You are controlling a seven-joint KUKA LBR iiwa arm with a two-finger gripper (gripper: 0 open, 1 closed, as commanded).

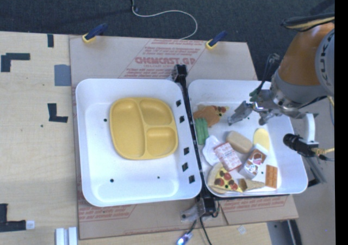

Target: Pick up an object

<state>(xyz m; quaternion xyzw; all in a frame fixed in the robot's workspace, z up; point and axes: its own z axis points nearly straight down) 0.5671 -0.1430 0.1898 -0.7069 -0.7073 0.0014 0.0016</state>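
Seen from above, the gripper (243,112) is hovering over the right bin (296,184) with its fingers spread and holding nothing. Toy food is lying below it (a bread slice (239,141) nearest). A yellow tray (144,128) is sitting in the left bin (92,146). Nothing looks picked yet; descending and grasping remain.

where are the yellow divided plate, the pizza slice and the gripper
yellow divided plate (144,128): camera view, point on the ridge where its compartments meet, in the left bin.
pizza slice (224,178): camera view, point on its topped face, front of the right bin.
gripper (238,116): camera view, point at its fingertips, over the right bin.
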